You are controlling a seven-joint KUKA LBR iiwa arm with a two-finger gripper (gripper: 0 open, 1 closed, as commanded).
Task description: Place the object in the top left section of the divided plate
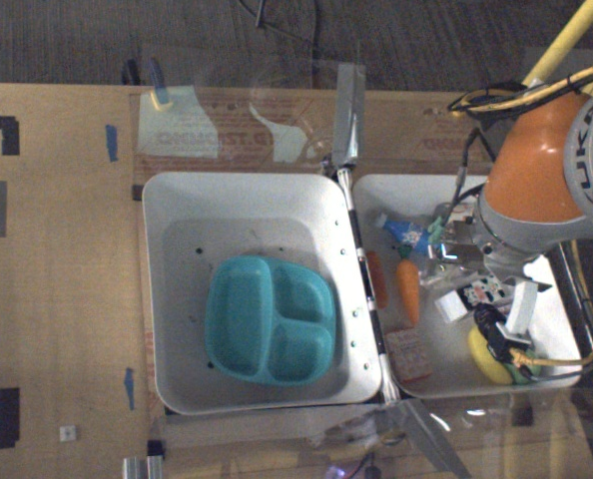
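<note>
— How many bins are sitting there?
— Two: the left bin (167,267) and the right bin (566,312).
— And what's lying inside?
— One divided plate (270,319), one carrot (407,289).

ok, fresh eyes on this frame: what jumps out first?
The teal divided plate sits alone in the left bin. The arm's orange band looms over the right bin, where an orange carrot lies beside small clutter, including a yellow object at the near edge.
</note>
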